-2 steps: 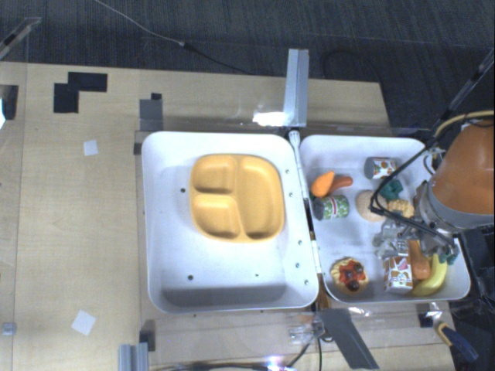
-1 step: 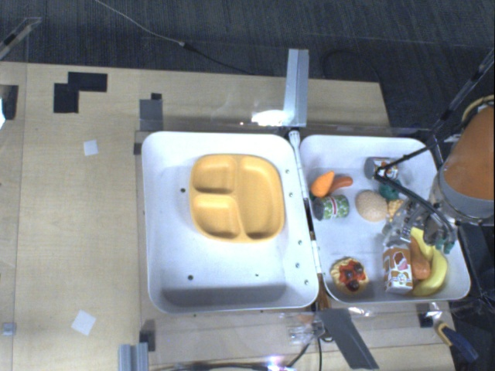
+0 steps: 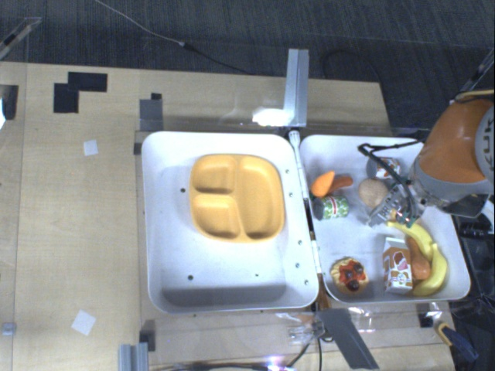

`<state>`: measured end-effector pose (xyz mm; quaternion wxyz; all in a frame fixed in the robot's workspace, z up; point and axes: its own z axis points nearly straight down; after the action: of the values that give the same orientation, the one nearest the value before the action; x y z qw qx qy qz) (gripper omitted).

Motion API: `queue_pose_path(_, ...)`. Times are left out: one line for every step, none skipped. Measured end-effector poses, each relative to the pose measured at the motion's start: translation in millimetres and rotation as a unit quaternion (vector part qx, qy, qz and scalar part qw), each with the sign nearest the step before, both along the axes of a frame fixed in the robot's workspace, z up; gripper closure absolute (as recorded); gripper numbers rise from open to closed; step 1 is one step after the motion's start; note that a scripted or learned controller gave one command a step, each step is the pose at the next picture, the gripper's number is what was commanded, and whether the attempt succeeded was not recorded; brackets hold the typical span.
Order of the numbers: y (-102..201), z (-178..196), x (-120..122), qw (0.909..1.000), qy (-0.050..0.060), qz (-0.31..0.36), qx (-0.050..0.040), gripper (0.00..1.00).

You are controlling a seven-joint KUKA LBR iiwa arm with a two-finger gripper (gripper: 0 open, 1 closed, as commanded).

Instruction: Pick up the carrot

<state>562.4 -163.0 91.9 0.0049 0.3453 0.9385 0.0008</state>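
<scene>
My gripper (image 3: 390,205) hung low over the right bin (image 3: 456,242), and from that view I could not tell how my jaws stood. Nearest me lay a banana (image 3: 430,260) at six o'clock, a carton (image 3: 397,267) beside it, and a tart (image 3: 349,273) at about eight. A pale lump (image 3: 372,192) sat just at ten. Past it, at nine to ten o'clock, the carrot (image 3: 323,183) lay by the bin's left wall, above a small can (image 3: 333,207). I judged it light, stiff and smooth, tapered, best pinched across its thick middle. Farthest off, the left bin (image 3: 166,207) held a yellow tray (image 3: 236,196).
</scene>
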Motion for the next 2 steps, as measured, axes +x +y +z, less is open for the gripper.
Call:
queue_pose_path(6, -1, -23, 0.9961, -0.005, 0.089, -0.0028, 1.00)
queue_pose_path(13, 19, -74, 1.0000, 0.002, 0.006, 0.0006, 1.00)
